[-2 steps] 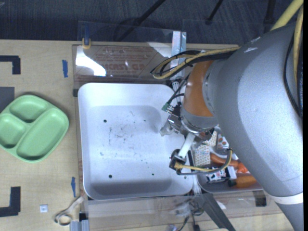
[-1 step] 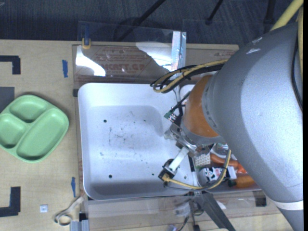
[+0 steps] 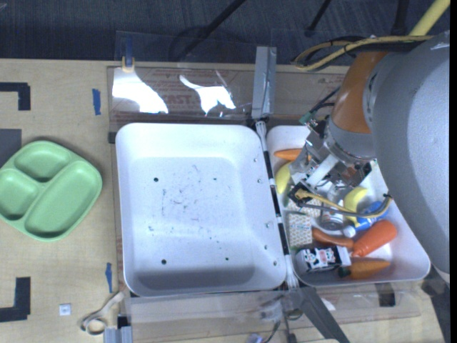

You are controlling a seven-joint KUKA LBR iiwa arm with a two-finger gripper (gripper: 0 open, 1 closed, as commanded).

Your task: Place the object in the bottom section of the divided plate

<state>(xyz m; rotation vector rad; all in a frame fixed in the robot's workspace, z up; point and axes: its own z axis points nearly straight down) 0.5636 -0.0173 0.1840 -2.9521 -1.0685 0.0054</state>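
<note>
The green divided plate [image 3: 48, 189] lies on the bench at the far left, outside both bins; its large section faces the lower right and two small sections sit at the upper left. My gripper [image 3: 311, 186] is low in the right bin [image 3: 414, 259], over a pile of toy food. Close around it are a yellow banana-like piece [image 3: 283, 178], a yellow object [image 3: 357, 197] and a blue one [image 3: 372, 207]. Nothing is visibly held between the fingers.
Also in the right bin are two orange carrots [image 3: 375, 238] [image 3: 368, 266], an orange piece [image 3: 288, 153] at the top, a waffle-patterned piece [image 3: 300, 225] and a small black, white and red box [image 3: 321, 257]. The left bin [image 3: 193, 199] lies between the gripper and the plate.
</note>
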